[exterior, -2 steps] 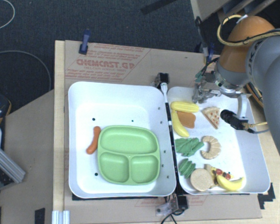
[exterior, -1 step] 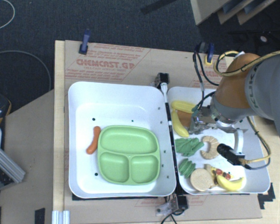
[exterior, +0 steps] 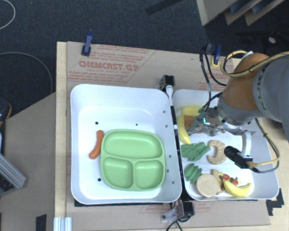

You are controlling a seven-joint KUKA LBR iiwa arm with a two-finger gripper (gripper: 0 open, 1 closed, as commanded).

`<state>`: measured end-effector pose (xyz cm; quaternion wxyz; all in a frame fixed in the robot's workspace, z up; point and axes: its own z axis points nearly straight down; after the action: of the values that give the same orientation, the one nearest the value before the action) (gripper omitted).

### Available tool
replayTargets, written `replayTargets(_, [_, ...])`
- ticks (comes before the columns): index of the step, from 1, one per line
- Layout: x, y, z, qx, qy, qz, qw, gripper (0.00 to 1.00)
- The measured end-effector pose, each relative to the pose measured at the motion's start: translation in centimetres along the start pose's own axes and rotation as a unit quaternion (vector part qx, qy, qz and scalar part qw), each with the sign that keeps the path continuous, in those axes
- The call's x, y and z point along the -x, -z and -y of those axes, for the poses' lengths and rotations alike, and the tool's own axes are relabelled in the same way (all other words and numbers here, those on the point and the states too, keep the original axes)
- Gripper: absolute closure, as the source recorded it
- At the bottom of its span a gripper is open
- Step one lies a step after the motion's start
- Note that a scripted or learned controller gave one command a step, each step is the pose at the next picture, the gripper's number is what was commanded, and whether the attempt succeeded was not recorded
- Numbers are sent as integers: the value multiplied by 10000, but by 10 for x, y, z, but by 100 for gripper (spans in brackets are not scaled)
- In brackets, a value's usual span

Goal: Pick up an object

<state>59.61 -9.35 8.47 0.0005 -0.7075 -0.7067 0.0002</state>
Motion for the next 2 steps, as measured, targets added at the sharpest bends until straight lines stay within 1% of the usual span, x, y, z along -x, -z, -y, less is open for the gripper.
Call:
replayTargets(1, [6, -1, -67, -146, 19, -11, 9999, 0])
replayTargets(2, [12, 0, -25, -22, -5, -4, 10000, 0])
